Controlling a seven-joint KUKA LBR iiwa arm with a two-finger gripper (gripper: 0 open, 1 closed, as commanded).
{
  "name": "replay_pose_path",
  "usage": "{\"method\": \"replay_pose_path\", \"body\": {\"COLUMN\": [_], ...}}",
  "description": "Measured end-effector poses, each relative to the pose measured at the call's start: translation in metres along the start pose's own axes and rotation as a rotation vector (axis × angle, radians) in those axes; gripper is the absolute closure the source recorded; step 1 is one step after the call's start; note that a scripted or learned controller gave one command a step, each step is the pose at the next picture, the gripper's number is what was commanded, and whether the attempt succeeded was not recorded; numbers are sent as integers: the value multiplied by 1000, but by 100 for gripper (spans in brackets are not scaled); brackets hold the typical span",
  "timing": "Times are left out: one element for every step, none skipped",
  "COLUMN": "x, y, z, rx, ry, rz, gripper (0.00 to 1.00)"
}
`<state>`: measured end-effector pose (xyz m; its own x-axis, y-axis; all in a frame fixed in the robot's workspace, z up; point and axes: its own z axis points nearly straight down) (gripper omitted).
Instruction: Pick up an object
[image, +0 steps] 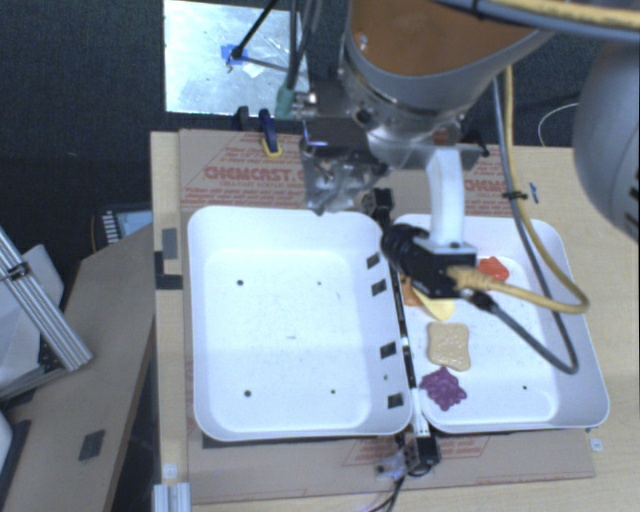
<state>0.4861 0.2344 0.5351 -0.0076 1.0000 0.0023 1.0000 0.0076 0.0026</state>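
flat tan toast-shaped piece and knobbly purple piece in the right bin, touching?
Apart. The camera view shows a strip of white bin floor between the tan toast-shaped piece and the purple piece.

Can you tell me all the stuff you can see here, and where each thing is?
Left bin: one, white, shallow, on the left of the bench.
Right bin: one, white, shallow, beside the left bin.
Purple piece: one, purple, lumpy, near the front of the right bin, by its left wall.
Tan piece: one, beige, flat, in the right bin just behind the purple piece.
Yellow piece: one, yellow, in the right bin, partly hidden under the black fitting.
Red-orange piece: one, red-orange, further back in the right bin.
Cardboard sheet: one, brown with red print, under both bins.
Arm: one, grey with orange band, over the back of the bins.
Gripper: one, metallic, above the left bin's back edge.
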Motion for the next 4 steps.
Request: {"method": "replay_pose_path", "body": {"x": [-2, -2, -2, -2], "y": [0, 0, 0, 1], "z": [0, -11, -11, -22], "rx": [1, -1, -1, -3], "ry": [-1, 1, 1, 3], "rz": [3, -1, -2, -6], "gripper": [0, 100, 0, 100]}}
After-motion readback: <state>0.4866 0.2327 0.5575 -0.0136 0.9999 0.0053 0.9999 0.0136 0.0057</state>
